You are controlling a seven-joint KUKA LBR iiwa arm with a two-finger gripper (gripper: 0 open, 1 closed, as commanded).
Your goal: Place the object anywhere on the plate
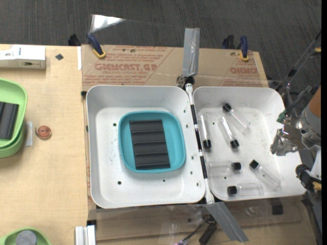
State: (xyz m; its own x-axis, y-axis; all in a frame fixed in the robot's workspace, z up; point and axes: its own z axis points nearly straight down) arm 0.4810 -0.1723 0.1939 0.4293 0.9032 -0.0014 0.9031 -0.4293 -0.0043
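Note:
A teal plate [126, 152] lies in the left white bin [102, 182] and carries a black ridged insert [149, 143]. In the right white bin [214, 98] lie several clear tubes with black caps, among them one near the divider [204, 131], one in the middle [227, 132] and one by the front wall [246, 189]. My gripper [282, 138] hangs over the right rim of the right bin, to the right of the tubes and apart from them. I see nothing held in it.
A green tray [15, 93] with a black item stands at the far left of the bench, near a small orange disc [44, 132]. A white box [23, 56] lies at the back left. Cardboard [133, 65] with blue clamps sits behind the bins.

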